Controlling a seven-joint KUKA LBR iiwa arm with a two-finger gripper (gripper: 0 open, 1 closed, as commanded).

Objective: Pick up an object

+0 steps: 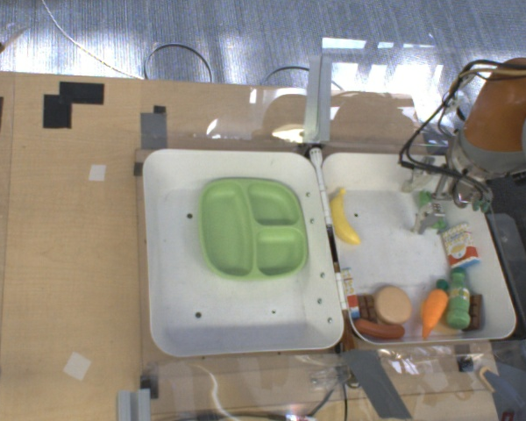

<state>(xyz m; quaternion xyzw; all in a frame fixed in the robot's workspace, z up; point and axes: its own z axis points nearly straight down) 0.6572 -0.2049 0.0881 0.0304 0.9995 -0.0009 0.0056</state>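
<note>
Candidate object: a small red-and-white carton [460, 245] lay in the right bin [381, 226], near that bin's right wall and just below and to the right of the gripper; which object was meant could not be told, but this was the nearest.
Carton's axis: its long axis ran slantwise, the upper end toward the far right and the lower end toward the near left, lying flat as far as could be judged.
Gripper: the gripper [427, 217] hung over the upper right part of the right bin, its tips pointing down toward the bin floor, close to the carton but apart from it.
Jaws: they appeared parted by a narrow gap, with nothing between them.
Step in hand: by my judgement the approach, with nothing grasped yet.
Next move calls for: a shift toward the carton, a turn of the wrist so the jaws close across its short side, then a descent.
Other things in the right bin: a banana [344, 219] lay along the left wall, its long axis running far to near; a carrot [433, 310], a green bottle [458, 302], a round bun [393, 305] and a sausage [380, 329] crowded the near edge.
Left bin: the left bin [171, 261] held a green divided plate [251, 228].
Arm: the orange band [500, 112] stood above the wrist at the right.
</note>
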